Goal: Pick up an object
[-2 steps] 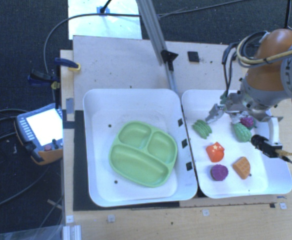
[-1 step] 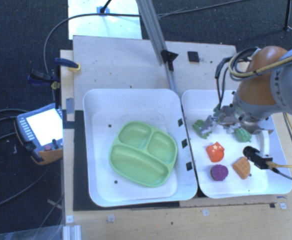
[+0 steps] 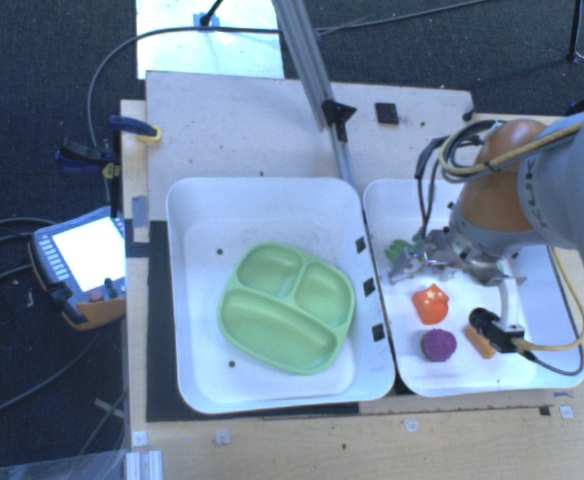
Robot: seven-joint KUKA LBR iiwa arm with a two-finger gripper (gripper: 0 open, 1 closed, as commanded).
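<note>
Metal gripper (image 3: 404, 265): low in the right bin (image 3: 557, 298), at its far left; whether it is parted or closed, I cannot tell.
Held: nothing seen in it.
Green piece (image 3: 399, 248): touching or just beside the gripper.
Orange block (image 3: 430, 304): just near of it.
Purple ball (image 3: 438, 345): nearer.
Progress: pick not done; grasp and lift remain.
Tray (image 3: 287, 308): left bin (image 3: 197, 298).

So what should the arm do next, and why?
Probably lower the gripper a little toward the orange object. It sits in the right bin above and just beyond that piece, with a purple object nearer the front, and I see nothing between its fingers.
</note>
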